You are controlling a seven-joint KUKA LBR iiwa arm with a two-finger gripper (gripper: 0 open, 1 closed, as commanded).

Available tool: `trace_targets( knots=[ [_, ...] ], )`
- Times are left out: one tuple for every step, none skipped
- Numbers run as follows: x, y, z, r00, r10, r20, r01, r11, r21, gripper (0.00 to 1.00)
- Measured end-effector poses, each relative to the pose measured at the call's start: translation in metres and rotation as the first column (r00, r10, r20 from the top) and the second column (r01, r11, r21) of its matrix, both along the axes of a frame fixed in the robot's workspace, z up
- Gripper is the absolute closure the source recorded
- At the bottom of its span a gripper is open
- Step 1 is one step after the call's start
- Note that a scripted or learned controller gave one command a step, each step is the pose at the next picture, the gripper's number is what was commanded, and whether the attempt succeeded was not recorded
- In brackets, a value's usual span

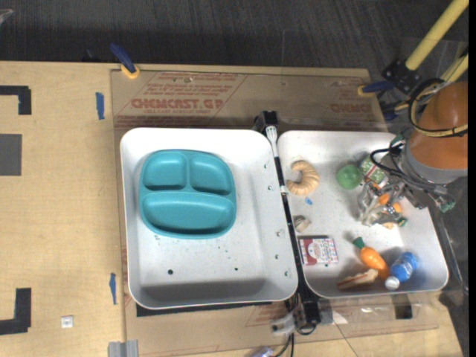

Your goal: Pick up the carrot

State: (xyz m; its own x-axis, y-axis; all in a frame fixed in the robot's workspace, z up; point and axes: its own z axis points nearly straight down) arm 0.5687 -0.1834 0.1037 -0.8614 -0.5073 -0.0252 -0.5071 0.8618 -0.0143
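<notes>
From where I stand the arm comes in at three o'clock, its orange band above the right bin. The gripper hangs low over that bin's three o'clock side, a tangle of metal and wires, and I cannot tell whether it is spread or pressed together, nor whether it touches the floor of the bin. Nothing shows between its tips that I can make out.

The carrot lies free toward five o'clock in the same bin, below the gripper and apart from it, green top pointing up-left. A blue bottle sits just beside it at three o'clock, a tan stick-like piece at seven. A green ball rests left of the gripper, a doughnut near the divider, a small red card further down.

The left bin carries a teal divided tray.
</notes>
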Motion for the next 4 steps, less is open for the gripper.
trace_targets(
  knots=[
    [-0.052, -0.033, -0.013, 0.971, 0.238, -0.015, -0.238, 0.971, -0.005, 1.0],
    [-0.042, 0.039, -0.009, 0.89, 0.456, -0.023, -0.456, 0.89, 0.002, 1.0],
    [-0.043, 0.038, -0.009, 0.891, 0.454, -0.024, -0.454, 0.891, 0.001, 0.0],
    [-0.083, 0.014, -0.014, 0.639, 0.769, -0.013, -0.769, 0.639, -0.01, 0.0]
  ],
)
